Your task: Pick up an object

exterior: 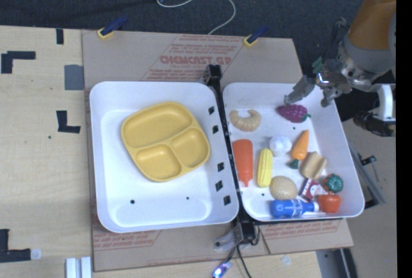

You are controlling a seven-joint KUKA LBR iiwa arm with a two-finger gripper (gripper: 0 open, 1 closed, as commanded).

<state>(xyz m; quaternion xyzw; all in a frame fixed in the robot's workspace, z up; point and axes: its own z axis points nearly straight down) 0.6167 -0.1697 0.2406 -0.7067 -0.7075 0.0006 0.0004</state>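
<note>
My gripper (313,96) hovers over the far edge of the right bin (344,141), open, with nothing between its fingers. One finger (297,93) hangs just above a purple bunch of grapes (293,112). Further into that bin lie a croissant (246,119), an orange sausage-shaped piece (243,161), a corn cob (264,167), a small white item (279,143), a carrot (299,145), a bread roll (312,165), a potato (283,188), a blue bottle (293,208) and a red tomato (329,203).
The left bin (109,141) holds a yellow divided plate (166,140). A black divider with clips (222,141) runs between the bins. Both bins rest on a cardboard sheet (187,58), and a white cable (193,0) loops behind it.
</note>
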